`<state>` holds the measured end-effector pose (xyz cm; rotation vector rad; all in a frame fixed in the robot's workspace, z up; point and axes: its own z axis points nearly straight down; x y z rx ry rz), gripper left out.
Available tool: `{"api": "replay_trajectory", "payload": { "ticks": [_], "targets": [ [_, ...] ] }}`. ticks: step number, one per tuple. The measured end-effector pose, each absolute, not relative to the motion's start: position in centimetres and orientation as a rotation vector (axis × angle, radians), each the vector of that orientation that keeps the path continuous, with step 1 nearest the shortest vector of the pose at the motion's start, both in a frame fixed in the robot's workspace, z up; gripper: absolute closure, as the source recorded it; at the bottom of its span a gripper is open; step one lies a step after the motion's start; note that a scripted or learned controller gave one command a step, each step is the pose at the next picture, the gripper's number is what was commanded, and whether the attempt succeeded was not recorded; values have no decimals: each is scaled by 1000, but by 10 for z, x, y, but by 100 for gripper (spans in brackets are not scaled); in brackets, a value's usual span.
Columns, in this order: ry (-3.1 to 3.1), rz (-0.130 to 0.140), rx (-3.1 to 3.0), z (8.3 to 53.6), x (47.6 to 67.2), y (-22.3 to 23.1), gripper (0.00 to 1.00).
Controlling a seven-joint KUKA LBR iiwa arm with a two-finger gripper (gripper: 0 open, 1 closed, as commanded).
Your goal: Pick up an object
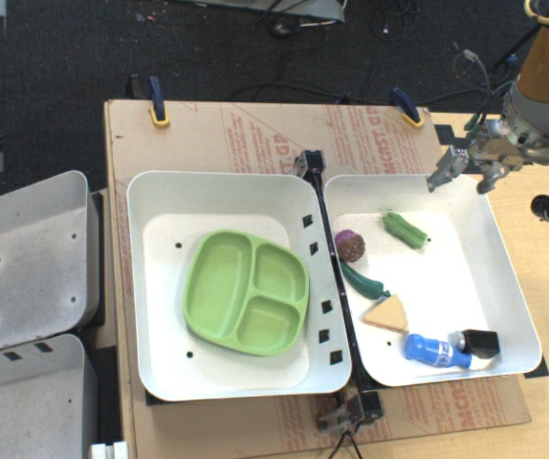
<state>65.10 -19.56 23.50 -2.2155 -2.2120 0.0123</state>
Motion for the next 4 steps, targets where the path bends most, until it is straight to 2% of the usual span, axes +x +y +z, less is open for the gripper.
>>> {"api": "replay_trajectory", "payload": {
  "ticks": [1, 2, 4],
  "targets": [
    [-2224, 0, -2220, 245, 654, -195, 0],
    [-2219, 3, -2221, 192, 644, -197, 0],
    [-2228, -3, -2222, 95, 655, -202, 0]
  ]
}}
